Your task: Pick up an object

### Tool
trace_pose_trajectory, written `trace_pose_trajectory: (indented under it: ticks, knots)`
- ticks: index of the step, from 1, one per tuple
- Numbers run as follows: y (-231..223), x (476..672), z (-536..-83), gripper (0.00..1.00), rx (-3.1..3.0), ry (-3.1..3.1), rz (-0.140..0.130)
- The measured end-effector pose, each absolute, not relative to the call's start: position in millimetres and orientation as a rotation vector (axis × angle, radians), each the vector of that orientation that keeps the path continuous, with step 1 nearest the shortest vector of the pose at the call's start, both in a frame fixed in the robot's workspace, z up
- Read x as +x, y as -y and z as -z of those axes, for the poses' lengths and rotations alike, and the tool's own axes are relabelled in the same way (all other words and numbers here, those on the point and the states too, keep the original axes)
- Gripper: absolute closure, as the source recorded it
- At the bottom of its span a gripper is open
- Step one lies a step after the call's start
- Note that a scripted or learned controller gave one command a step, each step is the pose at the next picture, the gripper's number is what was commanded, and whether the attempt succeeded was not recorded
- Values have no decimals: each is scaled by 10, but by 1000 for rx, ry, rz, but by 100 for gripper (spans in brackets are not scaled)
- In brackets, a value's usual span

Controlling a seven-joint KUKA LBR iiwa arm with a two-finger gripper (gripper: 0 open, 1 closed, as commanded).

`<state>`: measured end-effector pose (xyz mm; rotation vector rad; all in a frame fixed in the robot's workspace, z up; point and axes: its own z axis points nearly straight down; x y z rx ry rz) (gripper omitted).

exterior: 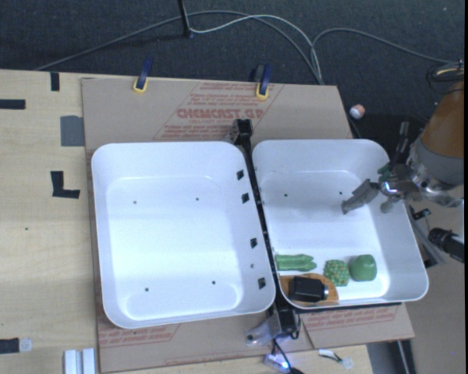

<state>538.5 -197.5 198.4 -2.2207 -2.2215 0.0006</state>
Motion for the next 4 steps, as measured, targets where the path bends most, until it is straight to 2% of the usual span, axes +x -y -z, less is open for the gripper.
trace_pose_trajectory:
  ticks: [2,3,4]
  knots:
    - [2132,5432,-1909,0,-2220,2222,0]
    - [2140,6024,-848,0,-2213,2221,-3]
    - [2042,6249,-2143,0,-2225,2230,8]
